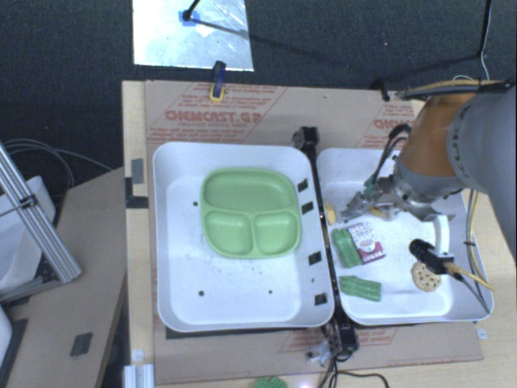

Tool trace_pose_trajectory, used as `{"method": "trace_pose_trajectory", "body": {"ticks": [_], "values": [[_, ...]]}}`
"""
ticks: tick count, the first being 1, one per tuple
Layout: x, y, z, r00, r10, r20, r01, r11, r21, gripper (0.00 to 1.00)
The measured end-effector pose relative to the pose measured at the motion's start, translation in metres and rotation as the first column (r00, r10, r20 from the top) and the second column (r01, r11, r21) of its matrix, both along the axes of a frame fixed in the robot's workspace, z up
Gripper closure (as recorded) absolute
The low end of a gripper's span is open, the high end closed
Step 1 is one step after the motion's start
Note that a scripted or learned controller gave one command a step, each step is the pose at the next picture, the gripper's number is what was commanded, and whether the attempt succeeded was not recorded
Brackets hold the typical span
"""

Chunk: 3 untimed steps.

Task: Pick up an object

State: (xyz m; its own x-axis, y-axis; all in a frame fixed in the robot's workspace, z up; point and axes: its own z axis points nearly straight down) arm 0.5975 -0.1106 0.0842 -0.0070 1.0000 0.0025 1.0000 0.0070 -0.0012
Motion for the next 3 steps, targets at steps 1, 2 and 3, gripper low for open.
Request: {"method": "trace_pose_trajectory", "body": {"ticks": [1, 2, 3], "values": [[-0.036, -0.004, 0.0, 1.0, -0.006, -0.002, 0.006, 1.0, -0.001, 0.0], [-0.044, 0.119, 0.107, 1.0, 0.008, 0.011, -0.008, 1.0, 0.001, 0.0], [-0.046, 0.073, 0.1, 1.0, -0.009, 0.003, 0.009, 1.0, -0.003, 0.0]]}}
